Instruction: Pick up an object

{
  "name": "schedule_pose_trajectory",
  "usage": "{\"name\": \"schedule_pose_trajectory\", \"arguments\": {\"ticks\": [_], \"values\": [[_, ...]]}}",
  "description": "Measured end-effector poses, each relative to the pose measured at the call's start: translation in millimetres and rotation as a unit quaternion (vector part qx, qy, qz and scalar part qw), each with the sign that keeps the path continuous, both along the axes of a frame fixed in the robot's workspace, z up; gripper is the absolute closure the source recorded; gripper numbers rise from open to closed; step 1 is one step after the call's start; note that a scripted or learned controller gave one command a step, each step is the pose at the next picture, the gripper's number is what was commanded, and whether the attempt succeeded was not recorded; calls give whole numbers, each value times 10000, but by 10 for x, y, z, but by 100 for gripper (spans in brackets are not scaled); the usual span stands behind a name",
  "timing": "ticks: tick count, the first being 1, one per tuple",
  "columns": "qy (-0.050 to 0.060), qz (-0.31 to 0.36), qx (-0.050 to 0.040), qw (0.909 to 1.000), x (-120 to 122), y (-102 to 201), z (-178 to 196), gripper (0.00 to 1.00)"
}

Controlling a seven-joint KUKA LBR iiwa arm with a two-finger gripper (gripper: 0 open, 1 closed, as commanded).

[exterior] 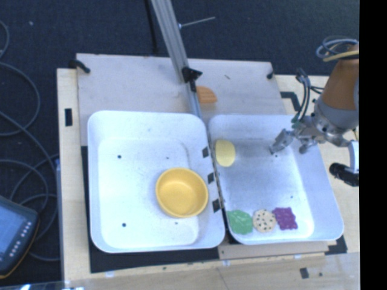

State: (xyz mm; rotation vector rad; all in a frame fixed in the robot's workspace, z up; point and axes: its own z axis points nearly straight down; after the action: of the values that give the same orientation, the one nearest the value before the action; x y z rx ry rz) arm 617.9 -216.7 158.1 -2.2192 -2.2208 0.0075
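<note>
My gripper [291, 145] hangs over the right side of the right bin [314, 186], fingers spread apart with nothing between them. A pale yellow round object [225, 153] lies at the bin's left wall, well to the left of the gripper. Along the near edge lie a green lump [240, 221], a chocolate-chip cookie [263, 220] and a purple piece [285, 218]. A yellow bowl [181, 192] sits in the left bin [109, 162].
A slanted metal pole [175, 47] rises from the divide between the bins. An orange object [206, 95] lies on the bench behind the bins. Cables and a screen lie on the floor at left.
</note>
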Motion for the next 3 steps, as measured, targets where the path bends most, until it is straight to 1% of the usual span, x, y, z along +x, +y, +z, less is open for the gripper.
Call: {"name": "schedule_pose_trajectory", "arguments": {"ticks": [1,2,3], "values": [[-4,-5,-2,10000,-12,-13,-527,0],[-39,1,-11,10000,6,-22,-378,100],[-57,-3,1,10000,-15,-89,95,100]]}}
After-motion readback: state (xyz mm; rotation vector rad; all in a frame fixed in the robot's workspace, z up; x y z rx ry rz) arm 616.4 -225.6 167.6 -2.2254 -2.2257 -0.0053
